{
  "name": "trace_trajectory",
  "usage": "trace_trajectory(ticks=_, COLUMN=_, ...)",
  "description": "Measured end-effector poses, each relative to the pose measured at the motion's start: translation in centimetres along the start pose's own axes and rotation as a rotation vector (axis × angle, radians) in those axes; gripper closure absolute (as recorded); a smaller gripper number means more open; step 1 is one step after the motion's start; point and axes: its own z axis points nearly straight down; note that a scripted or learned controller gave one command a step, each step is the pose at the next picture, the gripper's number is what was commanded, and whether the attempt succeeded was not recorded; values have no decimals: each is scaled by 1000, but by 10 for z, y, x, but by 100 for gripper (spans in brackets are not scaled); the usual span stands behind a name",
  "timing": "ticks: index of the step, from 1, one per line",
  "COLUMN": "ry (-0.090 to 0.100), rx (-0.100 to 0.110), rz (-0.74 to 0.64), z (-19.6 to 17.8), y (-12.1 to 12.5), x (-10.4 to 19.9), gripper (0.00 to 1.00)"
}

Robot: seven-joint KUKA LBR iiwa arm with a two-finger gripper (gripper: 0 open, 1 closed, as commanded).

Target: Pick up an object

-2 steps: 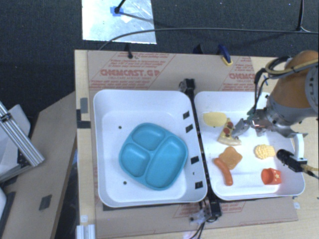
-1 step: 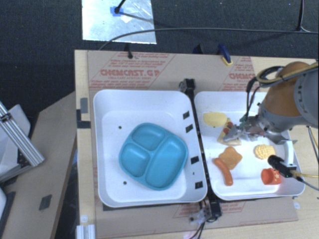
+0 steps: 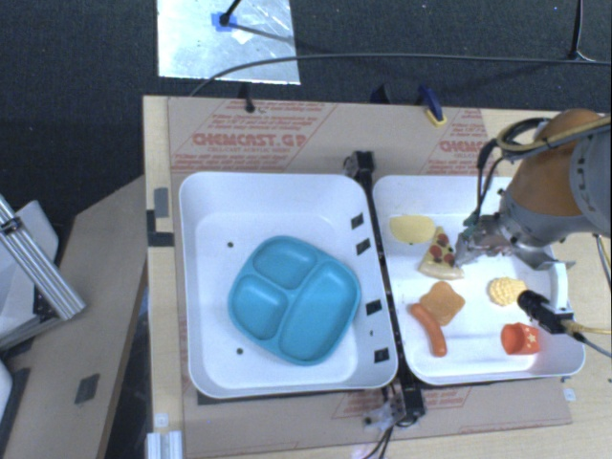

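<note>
Looking down at my two bins: the left bin [image 3: 206, 256] has just a blue divided plate [image 3: 294, 297] sitting in it. The right bin [image 3: 411, 352] is where the toy food is. There's a pale yellow piece [image 3: 412, 228] up top, a pizza slice [image 3: 441, 253] just below it, an orange chunk [image 3: 443, 302] touching a sausage [image 3: 428, 329], a corn piece [image 3: 505, 291] and a red piece [image 3: 519, 338] toward the right side. My gripper [image 3: 470, 247] is down right at the pizza slice's right edge, but I can't tell how far it's spread or whether it's got anything.
</note>
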Motion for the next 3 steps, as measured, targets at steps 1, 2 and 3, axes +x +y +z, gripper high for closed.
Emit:
trace_trajectory(ticks=1, ry=0, rx=11, rz=-3, z=-59, y=1, x=9, gripper=100)
trace_trajectory(ticks=2, ry=-1, rx=11, rz=-3, z=-114, y=3, x=8, gripper=100)
trace_trajectory(ticks=3, ry=-1, rx=11, rz=-4, z=-164, y=6, x=8, gripper=100)
